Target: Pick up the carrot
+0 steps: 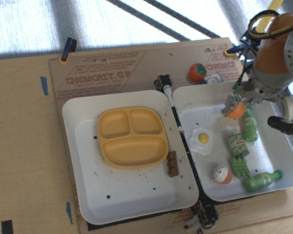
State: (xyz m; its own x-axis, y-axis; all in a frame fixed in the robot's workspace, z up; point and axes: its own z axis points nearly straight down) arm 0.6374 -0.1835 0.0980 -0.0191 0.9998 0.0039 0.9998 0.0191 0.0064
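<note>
**Carrot is up in the gripper, right bin**

Biggest stuff first: one flat brown cardboard sheet (104, 74) with red print covers the bench, and on it sit two shallow white plastic bins side by side, the left bin (84, 169) and the right bin (287, 162). One grey arm with an orange band (274, 53) comes in from the right, over the right bin's far corner.

In the left bin there's one yellow plastic plate with three compartments (132, 136), sitting toward the far side, plus one small brown block (172, 164) lying just beside the plate's near right corner, close to the bin's right wall.

The two-finger gripper (234, 106) hangs over the far part of the right bin, and its fingers are closed around the small orange toy carrot (235, 111), which pokes out below them. Can't tell if the carrot is clear of the bin floor or touching it.

Counting the rest of the right bin: one toy fried egg, white with a yellow yolk (202, 140), near the left wall; two green plastic bottles, one (250, 129) just beside the carrot and one (261, 180) lying at the near edge; one green-and-red can-like thing (238, 145); one bumpy green vegetable toy (240, 167); one small white-and-red round toy (221, 174).

Outside the bins, one red toy tomato with a green top (197, 72) sits on the cardboard.
</note>
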